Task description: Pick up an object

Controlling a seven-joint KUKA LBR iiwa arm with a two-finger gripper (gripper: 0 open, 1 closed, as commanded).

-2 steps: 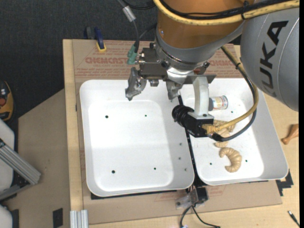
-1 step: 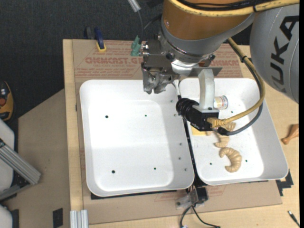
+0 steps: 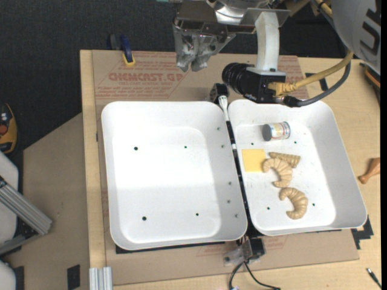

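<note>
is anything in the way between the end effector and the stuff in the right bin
Nothing visible blocks it. The end effector hangs above the bench behind the bins, and the small jar, yellow square and two croissants lie uncovered in the right bin.

"CHEMCAST GP" in red, brown board (image 3: pixel 145 77)

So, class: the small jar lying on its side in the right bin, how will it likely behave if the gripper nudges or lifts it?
The small jar lies on its side, so a nudge would probably roll it across the right bin. It looks rigid and likely light. Its smooth round body may slip between fingers.
</note>
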